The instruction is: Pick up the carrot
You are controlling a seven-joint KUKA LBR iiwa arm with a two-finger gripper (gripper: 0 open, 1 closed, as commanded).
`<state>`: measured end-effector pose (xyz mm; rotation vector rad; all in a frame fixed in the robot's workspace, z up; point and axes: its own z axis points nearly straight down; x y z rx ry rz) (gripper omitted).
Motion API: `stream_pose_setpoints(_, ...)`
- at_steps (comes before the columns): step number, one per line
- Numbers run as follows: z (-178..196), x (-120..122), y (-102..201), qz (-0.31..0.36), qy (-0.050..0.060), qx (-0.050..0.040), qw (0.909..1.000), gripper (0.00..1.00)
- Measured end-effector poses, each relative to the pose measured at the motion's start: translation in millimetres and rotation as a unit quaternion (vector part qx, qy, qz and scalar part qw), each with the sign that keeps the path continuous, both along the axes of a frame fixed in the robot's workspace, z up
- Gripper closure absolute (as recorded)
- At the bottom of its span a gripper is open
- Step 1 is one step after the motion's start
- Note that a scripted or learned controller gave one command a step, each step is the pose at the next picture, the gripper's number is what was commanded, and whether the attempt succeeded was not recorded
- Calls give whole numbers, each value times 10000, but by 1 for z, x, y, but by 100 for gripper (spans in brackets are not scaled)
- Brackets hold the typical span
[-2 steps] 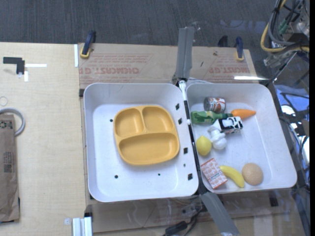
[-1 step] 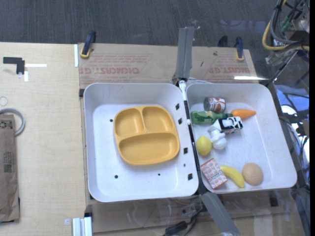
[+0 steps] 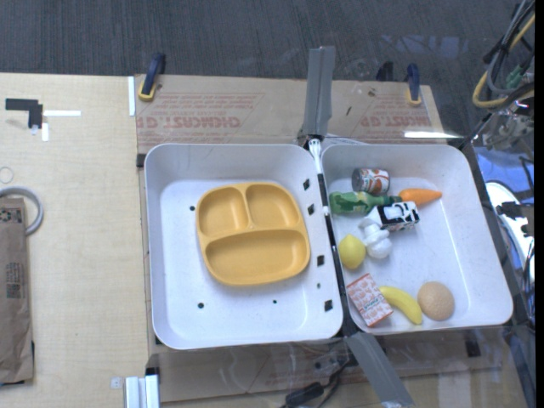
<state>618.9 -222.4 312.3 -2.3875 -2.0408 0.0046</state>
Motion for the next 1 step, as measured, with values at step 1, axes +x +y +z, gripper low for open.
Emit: stream_pose_setpoints(1, 6, -1, 27, -1227, 1, -1, 9924, 100)
